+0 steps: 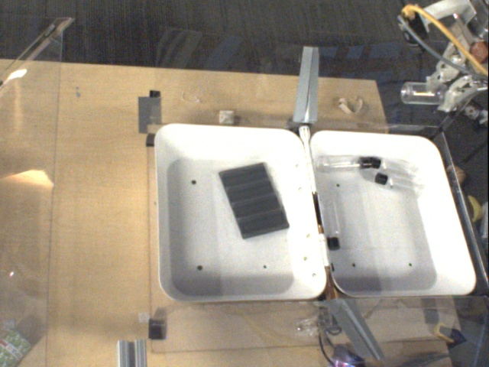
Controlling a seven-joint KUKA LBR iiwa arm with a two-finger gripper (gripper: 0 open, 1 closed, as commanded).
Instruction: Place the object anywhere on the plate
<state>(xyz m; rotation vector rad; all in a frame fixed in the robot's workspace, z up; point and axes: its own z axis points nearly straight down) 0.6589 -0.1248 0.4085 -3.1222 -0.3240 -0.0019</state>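
White walls are ringing two bins sitting side by side on my tabletop [92,228], their inner rims touching along the middle. The left bin [176,274] is holding a dark ridged plate [254,199], lying flat and turned at a slant, with bare floor showing all round it. The right bin [451,266] is carrying clear tubes with black caps [370,164] near its far wall, well apart from the plate, and its near floor is lying open. A grey bar [308,86] is standing behind the seam between the bins. My tool [452,82] is hanging at the upper right, beyond the right bin's far corner, partly cut off by the edge among yellow cable [435,23]; I cannot tell its state.
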